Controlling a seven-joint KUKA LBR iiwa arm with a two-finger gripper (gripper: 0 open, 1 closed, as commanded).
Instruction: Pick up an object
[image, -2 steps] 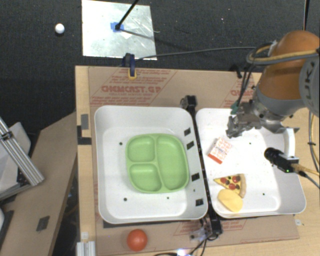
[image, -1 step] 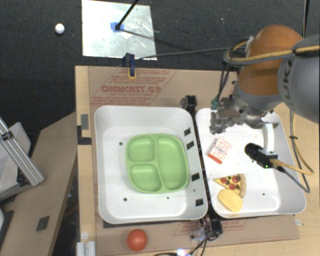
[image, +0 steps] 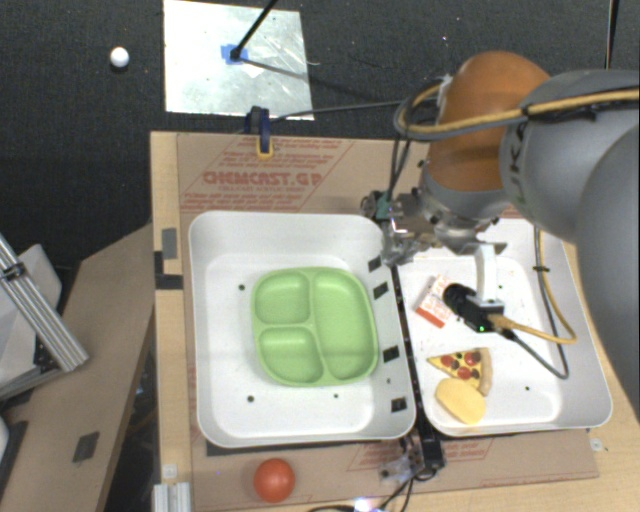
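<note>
Camera view: the gripper (image: 418, 232) hangs over the back corner of the right bin (image: 540, 400), beside the divider; whether it is released or clenched we cannot tell. We judge the small red-and-white box (image: 431, 300) the nearest target. It lies just in front of the gripper, long axis slanted. The pizza slice (image: 466, 366) and yellow wedge (image: 460, 403) lie nearer the front wall.

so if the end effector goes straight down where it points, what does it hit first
The end effector would likely meet bare floor of the right bin by its far left corner; the red and white packet lies close beside that line, and depth is unclear.
</note>
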